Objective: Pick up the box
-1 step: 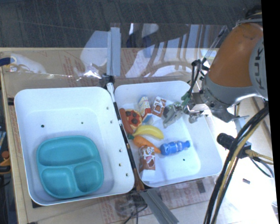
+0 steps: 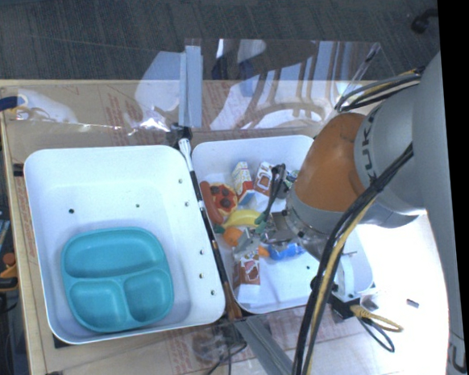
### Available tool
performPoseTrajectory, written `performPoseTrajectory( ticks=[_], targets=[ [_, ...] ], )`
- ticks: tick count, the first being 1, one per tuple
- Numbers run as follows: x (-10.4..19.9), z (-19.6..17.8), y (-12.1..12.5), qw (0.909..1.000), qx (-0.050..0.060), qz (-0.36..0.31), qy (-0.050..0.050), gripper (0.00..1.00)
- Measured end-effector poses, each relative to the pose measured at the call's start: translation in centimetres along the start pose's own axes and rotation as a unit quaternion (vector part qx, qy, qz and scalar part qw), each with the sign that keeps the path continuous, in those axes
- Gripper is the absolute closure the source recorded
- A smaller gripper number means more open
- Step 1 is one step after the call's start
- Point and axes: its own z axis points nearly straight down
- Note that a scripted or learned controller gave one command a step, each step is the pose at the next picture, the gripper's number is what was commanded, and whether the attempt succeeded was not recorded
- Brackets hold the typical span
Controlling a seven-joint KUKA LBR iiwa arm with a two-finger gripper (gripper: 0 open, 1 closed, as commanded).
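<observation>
A small white and red box [image 2: 264, 175] stands at the back of the right bin [image 2: 296, 144], beside a second small carton [image 2: 241, 174]. My gripper [image 2: 271, 218] hangs low over the middle of that bin's heap, below the orange band [image 2: 334, 175] of the arm. It sits a little in front of the box, among a yellow banana [image 2: 241, 218], an orange ball [image 2: 233, 236] and a blue item [image 2: 287, 251]. The wrist hides much of the gripper and the bin's right half.
A red item [image 2: 219, 198] and a brown packet [image 2: 249, 272] lie along the right bin's left wall. The left bin [image 2: 96, 173] holds a teal divided tray [image 2: 116, 278]. Cables [image 2: 336, 247] hang from the arm over the right bin's front.
</observation>
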Motion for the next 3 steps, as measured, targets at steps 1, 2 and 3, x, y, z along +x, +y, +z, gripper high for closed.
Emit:
performPoseTrajectory(
  ticks=[1,2,3],
  targets=[
    [0.9,5.6,-0.9,0.9999,-0.010,-0.006,-0.009,0.00],
    [1.6,4.9,-1.0,0.9999,-0.004,-0.013,-0.003,1.00],
    [-6.7,5.8,-1.0,0.9860,-0.004,-0.167,-0.001,1.00]
  ],
)
